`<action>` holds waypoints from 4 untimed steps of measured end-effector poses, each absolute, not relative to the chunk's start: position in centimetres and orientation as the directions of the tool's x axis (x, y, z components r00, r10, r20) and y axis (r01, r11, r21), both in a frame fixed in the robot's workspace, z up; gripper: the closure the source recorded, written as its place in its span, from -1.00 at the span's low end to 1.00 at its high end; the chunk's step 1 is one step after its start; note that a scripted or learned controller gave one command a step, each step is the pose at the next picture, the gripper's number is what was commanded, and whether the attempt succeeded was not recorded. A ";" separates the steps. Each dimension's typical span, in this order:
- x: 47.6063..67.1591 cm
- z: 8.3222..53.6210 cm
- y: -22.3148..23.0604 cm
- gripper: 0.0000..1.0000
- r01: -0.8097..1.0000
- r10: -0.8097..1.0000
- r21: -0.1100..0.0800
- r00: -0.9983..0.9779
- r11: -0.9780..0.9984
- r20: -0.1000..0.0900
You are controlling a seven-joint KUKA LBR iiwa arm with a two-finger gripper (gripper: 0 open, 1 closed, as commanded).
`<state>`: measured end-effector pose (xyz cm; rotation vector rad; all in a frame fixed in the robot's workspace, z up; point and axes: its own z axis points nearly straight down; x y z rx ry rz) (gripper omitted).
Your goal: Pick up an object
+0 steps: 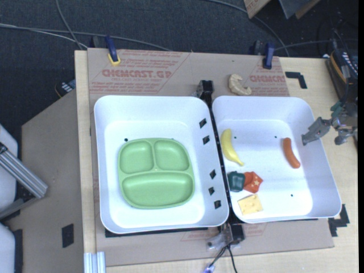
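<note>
Sausage (291, 153) sits near the right bin's (318, 203) right wall, well apart from the banana (230, 147), lots of bare floor between. Gripper (314, 132) hovers over that right rim, can't tell its state.

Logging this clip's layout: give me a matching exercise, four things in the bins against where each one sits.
Things:
1. banana
2. sausage
3. green plate
4. cheese slice

Places:
A. left bin, in the middle
B. right bin, near the front edge
C. right bin, by the wall shared with the left bin
D. right bin, toward its right side, nearest the gripper

Pairs: 1-C, 2-D, 3-A, 4-B
</note>
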<state>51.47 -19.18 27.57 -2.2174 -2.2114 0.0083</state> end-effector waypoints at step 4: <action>51.1 11.2 -18.7 -1.00 1.000 1.000 -0.006 0.000 0.000 0.004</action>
